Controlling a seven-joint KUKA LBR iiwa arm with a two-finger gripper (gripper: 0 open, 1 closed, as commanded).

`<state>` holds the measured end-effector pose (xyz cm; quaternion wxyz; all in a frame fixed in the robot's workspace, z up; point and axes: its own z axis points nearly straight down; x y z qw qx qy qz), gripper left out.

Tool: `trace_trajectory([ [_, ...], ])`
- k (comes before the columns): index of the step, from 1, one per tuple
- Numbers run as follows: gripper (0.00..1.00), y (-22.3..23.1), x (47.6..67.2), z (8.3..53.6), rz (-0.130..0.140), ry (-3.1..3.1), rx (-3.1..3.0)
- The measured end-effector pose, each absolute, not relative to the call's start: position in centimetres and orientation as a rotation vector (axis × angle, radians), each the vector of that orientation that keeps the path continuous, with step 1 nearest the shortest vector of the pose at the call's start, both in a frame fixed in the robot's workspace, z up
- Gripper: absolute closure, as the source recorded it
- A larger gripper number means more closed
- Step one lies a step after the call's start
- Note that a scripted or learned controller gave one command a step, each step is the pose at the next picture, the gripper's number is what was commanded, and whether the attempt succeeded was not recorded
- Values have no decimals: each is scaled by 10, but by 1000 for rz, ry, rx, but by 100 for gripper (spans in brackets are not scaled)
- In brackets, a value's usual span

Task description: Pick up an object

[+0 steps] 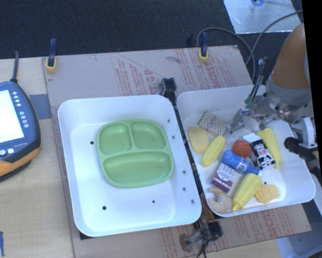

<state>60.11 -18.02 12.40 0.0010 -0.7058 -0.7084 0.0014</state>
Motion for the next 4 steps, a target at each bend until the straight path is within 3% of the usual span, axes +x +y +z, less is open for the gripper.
trace_trajectory([
  [1, 0, -130, 593, 151, 6, -2227, -2212],
  [2, 0, -105, 580, 95, 6, -2227, -2213],
  [3, 0, -124, 568, 92, 3, -2226, -2210],
  [4, 100, -125, 568, 102, 6, -2227, -2210],
])
